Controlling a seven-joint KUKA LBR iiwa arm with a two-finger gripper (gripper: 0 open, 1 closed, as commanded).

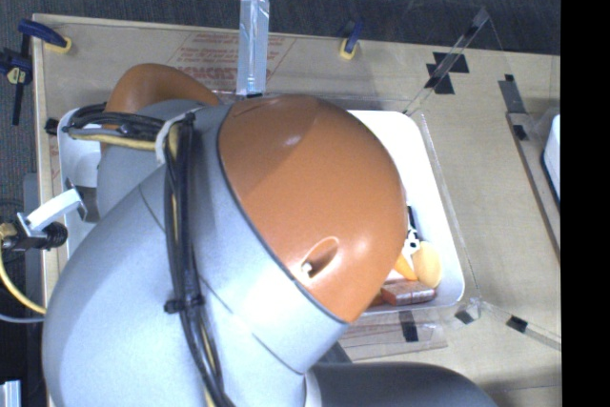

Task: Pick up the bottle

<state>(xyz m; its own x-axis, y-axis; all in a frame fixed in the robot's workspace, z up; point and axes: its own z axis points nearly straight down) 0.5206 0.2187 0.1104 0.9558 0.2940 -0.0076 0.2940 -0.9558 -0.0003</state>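
My own arm (124,300) covers most of the bench: the grey body comes from the low edge, and the big orange band (315,195) lies over the white bin (440,195) on the right. Black cables (176,234) run along the grey part.

Of my gripper I cannot tell whether the fingers are spread or pressed together. I also cannot tell where the bottle lies, or how it stands to them. In the uncovered corner of the bin, just beside the orange band, I see a round yellow-orange thing (426,264), and under it a flat red-brown thing (410,295) near the bin's low wall. What they are, I cannot tell.

On the wooden board (496,234) at the far side there is reddish printed writing (221,52), too blurred to read. A shiny upright post (254,38) stands in front of it. A blue clamp (44,34) grips the board's far left corner.
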